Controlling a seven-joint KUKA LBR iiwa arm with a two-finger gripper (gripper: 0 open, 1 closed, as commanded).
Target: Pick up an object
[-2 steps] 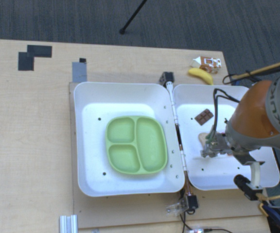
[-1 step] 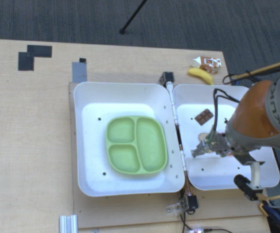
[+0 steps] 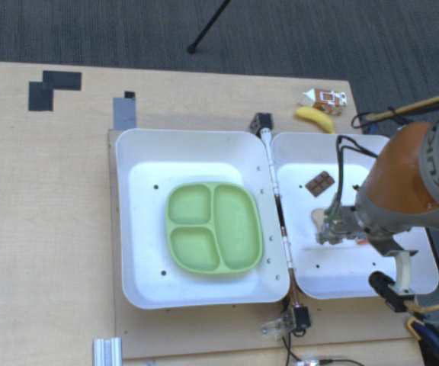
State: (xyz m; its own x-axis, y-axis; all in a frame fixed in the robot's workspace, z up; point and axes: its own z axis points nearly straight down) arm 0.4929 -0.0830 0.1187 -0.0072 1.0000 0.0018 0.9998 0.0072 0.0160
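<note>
Down in the right-hand white bin point(image 3: 311, 277), toward the right of the frame, lay the things I could have picked: a small flat brown rectangular piece point(image 3: 320, 182) near the bin's upper middle, and a pale tan rounded object point(image 3: 319, 217) a little below it. A sliver of something red point(image 3: 360, 241) showed just beside my wrist, too hidden to name. My two-finger gripper point(image 3: 331, 229) hung low over the bin floor, just beside the tan object, at the right of it. Whether its fingers were spread or closed I cannot tell from this slant, and I saw nothing plainly between them. My grey arm with its orange band point(image 3: 402, 178) came in from the right edge of the frame and covered much of that bin's right half.

To the left, across the shared rim, the left white bin point(image 3: 139, 227) held a light green plastic plate with three compartments point(image 3: 213, 227), lying flat near the bin's centre. Above the right bin, on the wooden bench point(image 3: 44, 227), a yellow banana point(image 3: 314, 117) rested beside a small white and brown packet point(image 3: 328, 97), both outside the bins. Black tape patches point(image 3: 52, 88) marked the bench at the upper left of the frame.
</note>
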